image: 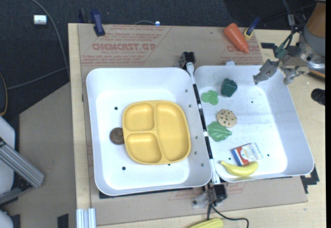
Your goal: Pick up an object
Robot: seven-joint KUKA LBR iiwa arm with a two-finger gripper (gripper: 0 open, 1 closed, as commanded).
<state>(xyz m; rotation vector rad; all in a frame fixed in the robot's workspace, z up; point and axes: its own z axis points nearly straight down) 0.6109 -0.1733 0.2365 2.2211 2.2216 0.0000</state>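
- The gripper (pixel 267 71) hangs over the far right corner of the right bin (pixel 289 118), holding nothing; whether it is open cannot be told
- Candidate objects lie along that bin's left side: a dark green pepper (pixel 228 87), a cookie (pixel 226 118), a banana (pixel 239 169)
- Best approach: centre over the pepper, nearest and standing apart, then descend straight
- The bench board (pixel 124 46) reads roughly "CHEMCAST GP" in red

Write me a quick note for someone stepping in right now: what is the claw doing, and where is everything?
Gripper: over the right bin's far edge, holding nothing.
Right bin: dark green piece, two green leaves, cookie, small carton, banana.
Left bin: yellow divided plate, brown disc beside it.
Done: nothing picked yet. Left: grab one object.
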